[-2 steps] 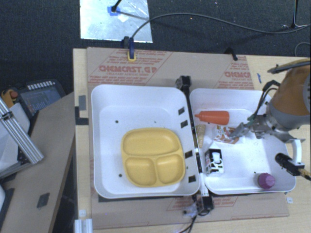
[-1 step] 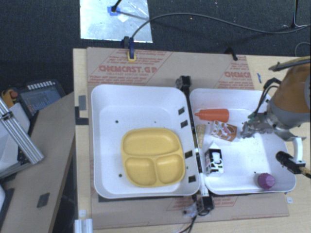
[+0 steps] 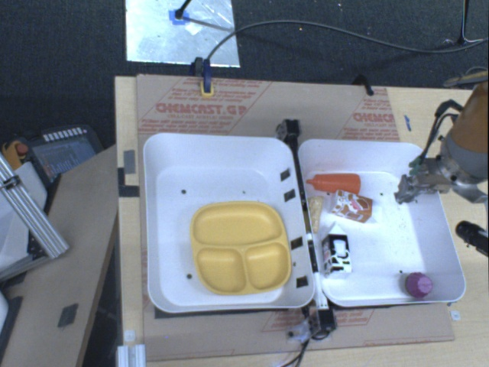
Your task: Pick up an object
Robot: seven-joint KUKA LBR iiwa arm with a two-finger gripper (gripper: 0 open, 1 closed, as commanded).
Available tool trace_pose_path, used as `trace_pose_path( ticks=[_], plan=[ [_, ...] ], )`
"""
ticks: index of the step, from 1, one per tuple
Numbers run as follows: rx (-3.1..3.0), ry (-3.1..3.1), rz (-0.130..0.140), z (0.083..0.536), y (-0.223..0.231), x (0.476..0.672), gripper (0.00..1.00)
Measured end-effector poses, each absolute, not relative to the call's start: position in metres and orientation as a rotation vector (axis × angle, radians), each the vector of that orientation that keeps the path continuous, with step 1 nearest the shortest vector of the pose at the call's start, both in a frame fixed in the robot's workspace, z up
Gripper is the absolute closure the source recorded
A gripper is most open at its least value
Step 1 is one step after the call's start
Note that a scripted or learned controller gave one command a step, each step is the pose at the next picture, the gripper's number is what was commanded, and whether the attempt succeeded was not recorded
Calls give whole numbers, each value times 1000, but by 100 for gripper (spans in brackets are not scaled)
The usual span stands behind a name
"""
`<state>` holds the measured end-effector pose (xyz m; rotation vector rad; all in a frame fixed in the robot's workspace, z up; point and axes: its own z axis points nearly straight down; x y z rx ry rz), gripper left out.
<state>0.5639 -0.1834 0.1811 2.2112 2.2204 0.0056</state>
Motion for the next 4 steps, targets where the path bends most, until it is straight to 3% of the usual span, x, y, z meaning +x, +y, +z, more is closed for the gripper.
trace_pose_path(
  ticks=[1,2,4],
  plan=[
    [2210,2221,6,245,-188,566,100],
    [2213,2225,3,255,-189,567,100],
    [2212,2233,2,249,-80,552,100]
  ],
)
